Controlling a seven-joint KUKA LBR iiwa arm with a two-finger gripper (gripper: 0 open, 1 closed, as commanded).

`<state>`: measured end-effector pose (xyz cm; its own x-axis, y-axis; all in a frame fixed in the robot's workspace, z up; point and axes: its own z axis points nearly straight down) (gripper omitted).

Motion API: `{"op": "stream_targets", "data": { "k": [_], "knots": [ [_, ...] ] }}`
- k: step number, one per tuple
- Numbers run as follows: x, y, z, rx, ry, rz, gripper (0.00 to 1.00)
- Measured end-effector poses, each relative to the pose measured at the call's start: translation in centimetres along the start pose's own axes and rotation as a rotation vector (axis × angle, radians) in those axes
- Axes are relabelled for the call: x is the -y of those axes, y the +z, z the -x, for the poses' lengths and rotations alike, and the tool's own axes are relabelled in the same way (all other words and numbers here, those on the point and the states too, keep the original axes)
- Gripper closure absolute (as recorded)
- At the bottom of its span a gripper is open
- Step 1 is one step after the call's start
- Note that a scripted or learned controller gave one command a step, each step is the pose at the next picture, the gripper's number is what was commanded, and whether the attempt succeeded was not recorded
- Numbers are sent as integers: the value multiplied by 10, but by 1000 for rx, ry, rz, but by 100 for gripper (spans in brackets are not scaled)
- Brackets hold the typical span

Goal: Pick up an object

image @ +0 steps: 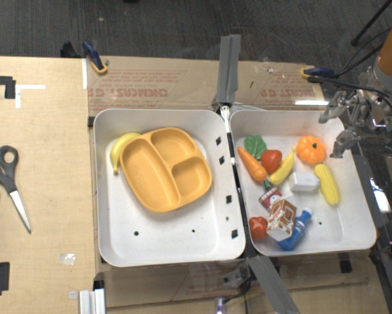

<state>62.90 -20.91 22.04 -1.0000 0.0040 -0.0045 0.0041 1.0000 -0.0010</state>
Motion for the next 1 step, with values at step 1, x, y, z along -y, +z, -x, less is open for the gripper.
{"op": "stream_targets", "data": {
  "k": [1],
  "knots": [
    [11, 115, -3, 2, -35, -1, 0]
  ]
}}
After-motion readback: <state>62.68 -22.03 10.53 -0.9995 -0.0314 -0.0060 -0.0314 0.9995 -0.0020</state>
